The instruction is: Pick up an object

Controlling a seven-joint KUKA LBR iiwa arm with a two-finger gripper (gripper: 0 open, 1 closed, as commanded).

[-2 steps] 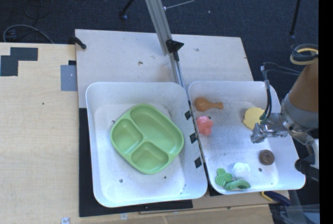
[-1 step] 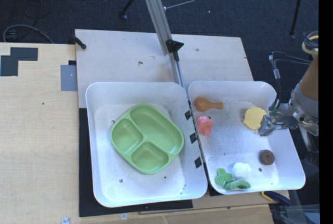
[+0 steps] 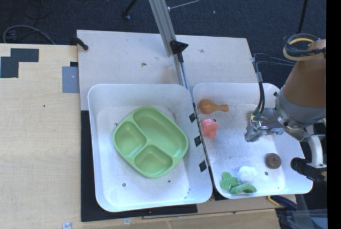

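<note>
While over right bin [image 3: 229,89], fingers [image 3: 254,132] above pink toy [image 3: 209,128]

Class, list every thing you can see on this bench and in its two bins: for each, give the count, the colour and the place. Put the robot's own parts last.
Shallow plastic bin: two, white, side by side on the bench.
Divided plastic plate: one, light green, three compartments, in the left-hand bin.
Drumstick-shaped toy: one, orange-brown, far left of the right-hand bin.
Soft rounded toy: one, pink, just nearer than the drumstick.
Small round disc: one, brown, right-hand bin, near right.
Small lump: one, white, near edge.
Crinkled toy: one, green, beside the lump.
Gripper: one, metallic, above the right-hand bin.
Arm: one, grey with orange band, right.
</note>
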